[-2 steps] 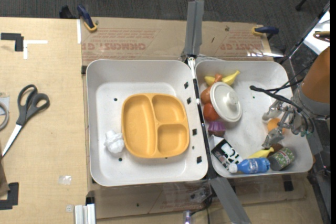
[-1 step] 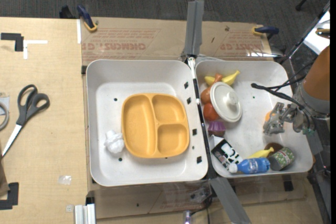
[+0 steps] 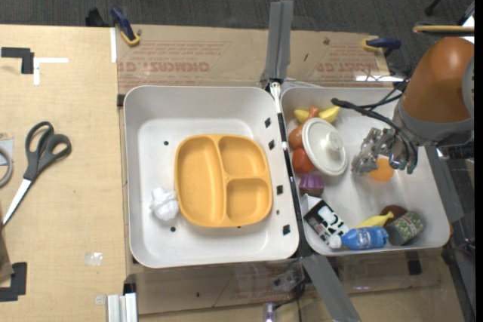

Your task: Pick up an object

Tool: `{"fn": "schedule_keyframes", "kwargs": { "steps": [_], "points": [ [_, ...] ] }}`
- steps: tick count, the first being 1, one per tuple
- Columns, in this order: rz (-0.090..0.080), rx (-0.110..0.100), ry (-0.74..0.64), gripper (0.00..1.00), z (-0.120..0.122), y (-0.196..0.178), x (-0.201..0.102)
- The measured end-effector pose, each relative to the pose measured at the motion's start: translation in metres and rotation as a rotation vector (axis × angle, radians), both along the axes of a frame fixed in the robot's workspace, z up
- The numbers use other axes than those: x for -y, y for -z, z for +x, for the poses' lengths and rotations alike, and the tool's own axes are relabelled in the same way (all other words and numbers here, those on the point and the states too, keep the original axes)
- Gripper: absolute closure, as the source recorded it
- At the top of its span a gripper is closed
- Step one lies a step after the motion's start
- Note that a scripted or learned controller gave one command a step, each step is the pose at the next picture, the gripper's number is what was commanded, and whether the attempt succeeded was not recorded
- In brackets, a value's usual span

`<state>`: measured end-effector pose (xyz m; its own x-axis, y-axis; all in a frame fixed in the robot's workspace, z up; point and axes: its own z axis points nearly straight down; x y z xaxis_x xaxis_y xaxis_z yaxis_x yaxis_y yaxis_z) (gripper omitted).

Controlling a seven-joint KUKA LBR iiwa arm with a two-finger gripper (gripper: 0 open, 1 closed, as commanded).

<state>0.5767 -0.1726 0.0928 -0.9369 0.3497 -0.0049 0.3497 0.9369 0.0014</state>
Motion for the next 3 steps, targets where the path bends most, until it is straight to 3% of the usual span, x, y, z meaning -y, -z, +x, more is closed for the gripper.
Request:
{"fn": "schedule_keyframes", "kwargs": {
  "steps": [1,2,3],
  "points": [
    [0.000,-0.002,0.096,1.00,0.009,-0.116,-0.051],
    [-0.005,0.007,-0.428,1.00,0.040,-0.005,-0.021],
    [-0.004,0.003,-0.693,1.00,0.080,-0.186,0.041]
  ]
}}
